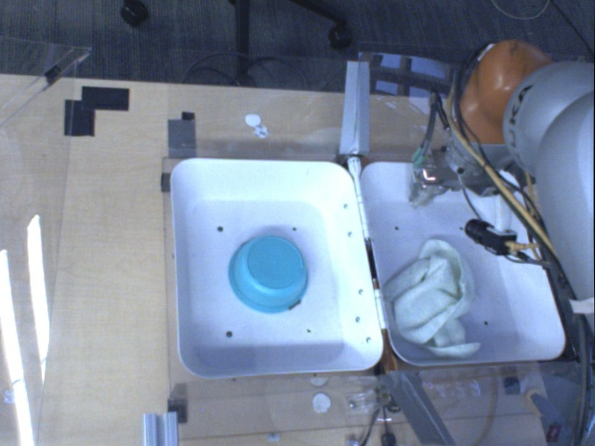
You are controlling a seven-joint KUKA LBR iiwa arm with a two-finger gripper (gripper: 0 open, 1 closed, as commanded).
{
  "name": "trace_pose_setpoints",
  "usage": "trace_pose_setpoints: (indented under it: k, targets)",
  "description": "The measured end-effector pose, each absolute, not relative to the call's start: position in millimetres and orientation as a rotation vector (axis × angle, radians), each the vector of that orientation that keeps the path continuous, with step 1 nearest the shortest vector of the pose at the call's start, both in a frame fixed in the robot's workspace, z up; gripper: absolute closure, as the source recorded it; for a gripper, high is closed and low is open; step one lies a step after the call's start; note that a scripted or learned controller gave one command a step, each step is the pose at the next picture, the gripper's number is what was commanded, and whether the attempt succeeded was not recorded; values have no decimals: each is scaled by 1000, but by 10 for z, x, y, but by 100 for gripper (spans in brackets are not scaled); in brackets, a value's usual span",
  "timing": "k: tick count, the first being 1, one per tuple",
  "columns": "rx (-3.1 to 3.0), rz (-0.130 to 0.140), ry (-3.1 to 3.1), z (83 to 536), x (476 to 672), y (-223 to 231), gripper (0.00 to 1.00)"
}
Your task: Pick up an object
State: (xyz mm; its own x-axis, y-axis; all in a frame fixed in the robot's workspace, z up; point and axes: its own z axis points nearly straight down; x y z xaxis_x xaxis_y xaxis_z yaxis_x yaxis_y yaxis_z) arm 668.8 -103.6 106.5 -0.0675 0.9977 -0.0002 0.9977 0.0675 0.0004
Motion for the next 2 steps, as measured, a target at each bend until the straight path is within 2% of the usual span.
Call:
trace_pose_setpoints:
  k: [1, 2]
  targets:
    - [2179, 7, 2257, 2409, 6610, -597, 100]
    - [2081, 3, 2350, 1847, 6694, -727, 100]
